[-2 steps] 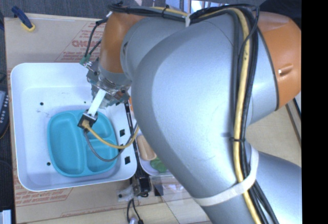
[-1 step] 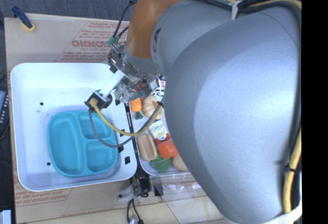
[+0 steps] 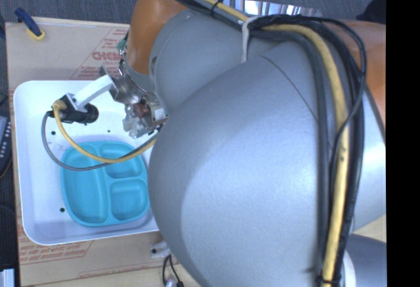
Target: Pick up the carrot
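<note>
I'm hovering my claw point(image 3: 141, 118) just above the blue tray point(image 3: 105, 182); can't tell its opening. No carrot spotted, so I'm risking grabbing the tray.

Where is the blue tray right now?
The blue tray lies inside the left white bin, toward its near edge. The tool hangs just above the tray's far right corner, and a yellow cable loops over it.
</note>
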